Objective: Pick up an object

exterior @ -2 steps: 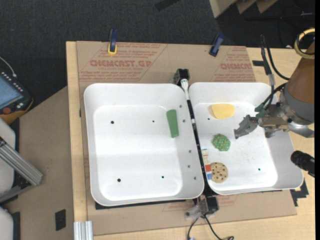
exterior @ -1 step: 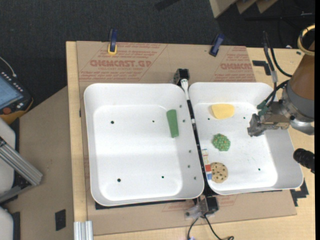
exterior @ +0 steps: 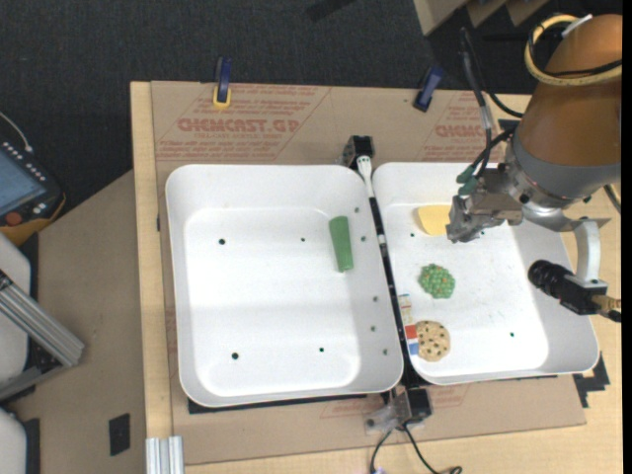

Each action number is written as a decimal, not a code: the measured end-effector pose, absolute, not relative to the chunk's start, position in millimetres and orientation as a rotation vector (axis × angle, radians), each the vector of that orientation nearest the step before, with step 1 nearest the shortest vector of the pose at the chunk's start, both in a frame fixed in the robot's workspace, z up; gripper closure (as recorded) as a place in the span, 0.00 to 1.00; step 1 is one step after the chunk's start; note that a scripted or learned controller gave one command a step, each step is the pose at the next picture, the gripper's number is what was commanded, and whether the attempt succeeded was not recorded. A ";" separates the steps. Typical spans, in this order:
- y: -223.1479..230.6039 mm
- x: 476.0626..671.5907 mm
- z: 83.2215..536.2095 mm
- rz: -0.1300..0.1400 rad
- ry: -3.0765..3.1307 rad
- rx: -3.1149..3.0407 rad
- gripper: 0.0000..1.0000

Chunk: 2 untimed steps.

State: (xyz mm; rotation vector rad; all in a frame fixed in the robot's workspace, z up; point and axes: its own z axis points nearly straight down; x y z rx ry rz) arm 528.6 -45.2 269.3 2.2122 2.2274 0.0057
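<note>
Inside right bin (exterior: pixel 553 355): cookie (exterior: pixel 432 340), broccoli (exterior: pixel 436 281), yellow piece (exterior: pixel 431 219).

table (exterior: pixel 148 265) topped with a brown cardboard sheet printed in red lettering. two shallow white bins sit side by side on it, touching along a black seam: left bin (exterior: pixel 197 294), right bin (exterior: pixel 553 358). two blue clamps behind the left bin: one (exterior: pixel 223 82) at the sheet's far edge, another (exterior: pixel 429 87) further right.
</note>
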 end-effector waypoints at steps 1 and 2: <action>39.2 551.0 323.9 0.011 2.228 2.207 1.00; 75.0 519.3 315.5 -0.004 2.228 2.220 1.00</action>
